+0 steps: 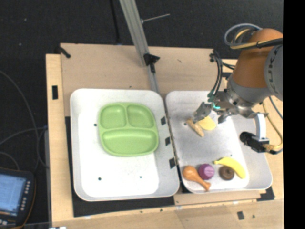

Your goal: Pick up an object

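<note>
While the arm (pixel 255 68) is reaching in from the right, two shallow white bins are sitting side by side on the bench (pixel 95 70). In the left bin (pixel 86 175) a green divided plate (pixel 128 129) is lying flat, its three compartments facing up. Along the near edge of the right bin (pixel 252 175) an orange pear-shaped toy (pixel 194 175), a purple piece (pixel 206 171), a brown round piece (pixel 227 173) and a banana (pixel 232 165) are lying close together. Farther back in that bin, a pale yellow piece (pixel 208 123) is lying just beside a tan stick-like piece (pixel 195 127). The gripper (pixel 213 111) is hanging right over that pair, its fingers spread moderately apart, nothing visibly clamped between them. At the lower left, off the bench, a dark handheld screen (pixel 14 192) is glowing blue; its writing is too small to read.
</note>
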Tool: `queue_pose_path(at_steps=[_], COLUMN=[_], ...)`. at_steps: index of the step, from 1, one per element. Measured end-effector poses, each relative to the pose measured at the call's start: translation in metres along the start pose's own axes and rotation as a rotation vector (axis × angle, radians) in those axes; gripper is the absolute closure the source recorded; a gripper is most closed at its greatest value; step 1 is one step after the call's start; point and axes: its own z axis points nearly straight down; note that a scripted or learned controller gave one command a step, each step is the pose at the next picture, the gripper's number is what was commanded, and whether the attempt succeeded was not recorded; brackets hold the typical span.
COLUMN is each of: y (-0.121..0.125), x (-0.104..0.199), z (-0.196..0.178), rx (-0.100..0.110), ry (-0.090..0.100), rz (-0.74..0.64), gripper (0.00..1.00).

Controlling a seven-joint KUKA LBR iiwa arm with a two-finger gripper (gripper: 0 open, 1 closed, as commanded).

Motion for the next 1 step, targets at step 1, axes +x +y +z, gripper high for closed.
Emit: queue_pose_path(at_steps=[1], y=[0.0007], x=[-0.0086], z=[0.0453], rx=[0.005], ry=[-0.001], rz=[0.002], gripper=[0.00])
